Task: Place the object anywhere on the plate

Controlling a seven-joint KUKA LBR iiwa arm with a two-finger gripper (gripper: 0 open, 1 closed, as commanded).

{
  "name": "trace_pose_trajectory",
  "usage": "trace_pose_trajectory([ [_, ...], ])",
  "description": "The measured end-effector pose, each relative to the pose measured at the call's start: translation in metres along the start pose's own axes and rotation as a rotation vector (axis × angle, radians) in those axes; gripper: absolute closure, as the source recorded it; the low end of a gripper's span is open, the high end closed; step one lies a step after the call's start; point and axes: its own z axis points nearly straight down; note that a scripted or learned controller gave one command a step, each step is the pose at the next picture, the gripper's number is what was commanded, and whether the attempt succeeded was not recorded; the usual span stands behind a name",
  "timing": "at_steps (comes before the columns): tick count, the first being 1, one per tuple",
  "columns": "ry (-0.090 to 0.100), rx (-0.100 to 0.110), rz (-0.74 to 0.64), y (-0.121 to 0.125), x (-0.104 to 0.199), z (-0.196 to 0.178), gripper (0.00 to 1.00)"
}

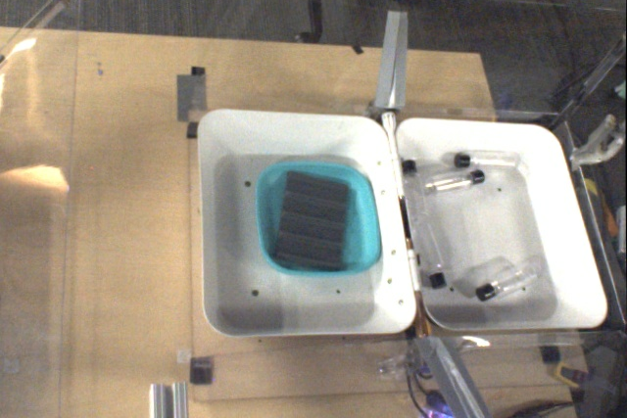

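— Where is the object?
— You find the dark ribbed block (313,220) lying on the teal plate (266,228), inside the left bin (223,240).
— And the gripper?
— You cannot tell its state.

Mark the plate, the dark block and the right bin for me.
plate (366,215): camera view, its right teal rim.
block (313,218): camera view, middle of its ridged top.
right bin (549,147): camera view, upper right rim.

Dark ribbed block (313,218), teal plate (364,230)
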Motion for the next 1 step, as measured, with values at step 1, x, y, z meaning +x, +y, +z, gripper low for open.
trace_pose_trajectory([
  [1,-0.001,-0.004,0.148,0.0015,-0.0066,-0.0705,0.00],
])
